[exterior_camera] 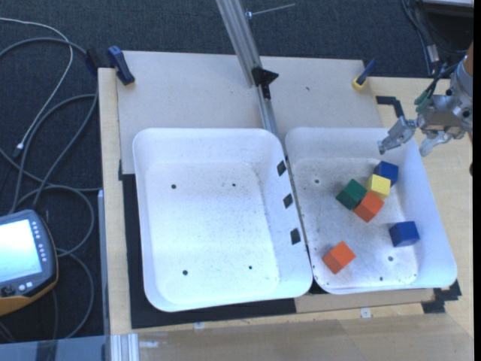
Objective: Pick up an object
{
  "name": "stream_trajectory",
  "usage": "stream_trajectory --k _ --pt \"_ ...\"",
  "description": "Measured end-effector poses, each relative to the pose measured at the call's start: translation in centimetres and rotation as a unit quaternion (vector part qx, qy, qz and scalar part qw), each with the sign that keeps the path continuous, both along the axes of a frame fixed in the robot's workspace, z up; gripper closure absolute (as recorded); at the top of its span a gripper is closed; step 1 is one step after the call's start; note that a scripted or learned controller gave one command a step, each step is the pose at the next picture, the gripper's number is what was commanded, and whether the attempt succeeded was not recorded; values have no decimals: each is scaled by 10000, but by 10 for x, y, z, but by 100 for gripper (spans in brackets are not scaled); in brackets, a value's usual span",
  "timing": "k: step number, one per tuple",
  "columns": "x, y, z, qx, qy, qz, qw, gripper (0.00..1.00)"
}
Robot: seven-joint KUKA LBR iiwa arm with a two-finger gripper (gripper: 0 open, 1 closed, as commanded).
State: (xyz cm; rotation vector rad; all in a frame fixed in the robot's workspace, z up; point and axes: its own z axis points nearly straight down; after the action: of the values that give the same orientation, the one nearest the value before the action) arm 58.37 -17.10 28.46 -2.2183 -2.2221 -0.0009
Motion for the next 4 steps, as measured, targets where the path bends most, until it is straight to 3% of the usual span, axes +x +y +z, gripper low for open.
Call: stream_trajectory --k 1,2,3,4 --pt "-82 21 -118 17 58 -12 10000 0" --pt "-39 46 -160 -7 -5 -12 10000 0" --pt "28 67 -186 -12 -21 16 10000 0" --pt "-11 88 -185 4 21 -7 10000 0"
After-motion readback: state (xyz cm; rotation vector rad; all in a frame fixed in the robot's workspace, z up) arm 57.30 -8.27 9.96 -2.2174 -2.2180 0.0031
